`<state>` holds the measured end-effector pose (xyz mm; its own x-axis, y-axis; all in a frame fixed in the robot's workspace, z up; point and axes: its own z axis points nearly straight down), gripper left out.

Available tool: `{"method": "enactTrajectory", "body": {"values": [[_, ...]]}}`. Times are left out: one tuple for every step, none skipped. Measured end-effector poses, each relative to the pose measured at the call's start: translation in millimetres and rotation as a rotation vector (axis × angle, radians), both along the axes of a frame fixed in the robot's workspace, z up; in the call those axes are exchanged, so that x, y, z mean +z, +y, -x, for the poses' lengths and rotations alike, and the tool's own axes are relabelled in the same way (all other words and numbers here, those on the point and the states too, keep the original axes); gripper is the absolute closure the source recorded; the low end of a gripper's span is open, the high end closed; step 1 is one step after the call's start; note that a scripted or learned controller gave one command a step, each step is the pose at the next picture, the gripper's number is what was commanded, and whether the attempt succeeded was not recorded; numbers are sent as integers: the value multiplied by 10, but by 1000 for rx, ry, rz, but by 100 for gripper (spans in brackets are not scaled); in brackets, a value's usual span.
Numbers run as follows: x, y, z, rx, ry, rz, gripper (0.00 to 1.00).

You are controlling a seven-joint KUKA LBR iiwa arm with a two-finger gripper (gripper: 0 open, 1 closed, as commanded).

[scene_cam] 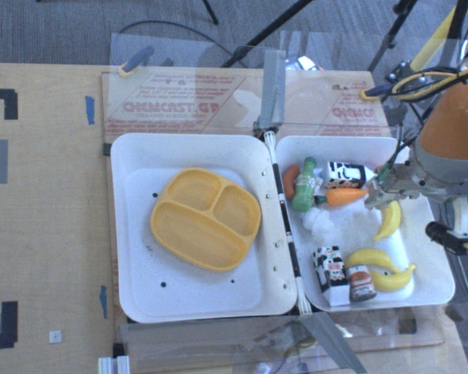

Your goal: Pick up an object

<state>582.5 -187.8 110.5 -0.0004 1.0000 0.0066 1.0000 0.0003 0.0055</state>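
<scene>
Gripper (388, 195) sits low in the right bin (441, 283), at the upper end of a single banana (388, 219); whether it grips cannot be determined. A toy carrot (345, 197) lies just beside it. Nearer the front edge: a banana pair (384, 267), a small jar (362, 284). The left bin (132, 232) holds a yellow divided plate (205, 218).

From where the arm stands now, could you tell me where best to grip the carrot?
Probably the carrot at mid-body, coming straight down with the gripper closing across its narrow width. It lies flat, pointing left-right, with the green bottle crowding its left end.
</scene>
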Motion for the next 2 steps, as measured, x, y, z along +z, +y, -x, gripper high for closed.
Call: {"method": "enactTrajectory", "body": {"values": [[-159, 731, -542, -38, -10, 15, 100], [66, 742, -355, 69, 6, 7, 100]]}}
